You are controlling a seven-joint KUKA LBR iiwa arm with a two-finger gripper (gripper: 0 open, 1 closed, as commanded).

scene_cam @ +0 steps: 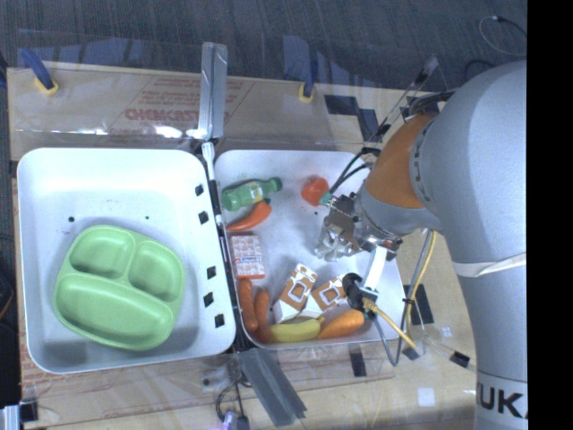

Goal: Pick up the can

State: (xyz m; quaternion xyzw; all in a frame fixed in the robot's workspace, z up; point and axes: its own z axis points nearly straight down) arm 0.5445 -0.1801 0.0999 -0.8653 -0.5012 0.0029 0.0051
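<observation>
In the right bin, a small red, rounded object sits near the back wall. It may be the can, but it is too small to tell. My gripper hangs low over the middle right of this bin, just in front of and slightly right of the red object. The gripper's metal body hides the bin floor beneath it. I see nothing clearly held in it.
The right bin also holds a green bottle, an orange pepper, a red-patterned packet, carrots, a banana and two orange-and-white cartons. A green divided plate lies in the left bin.
</observation>
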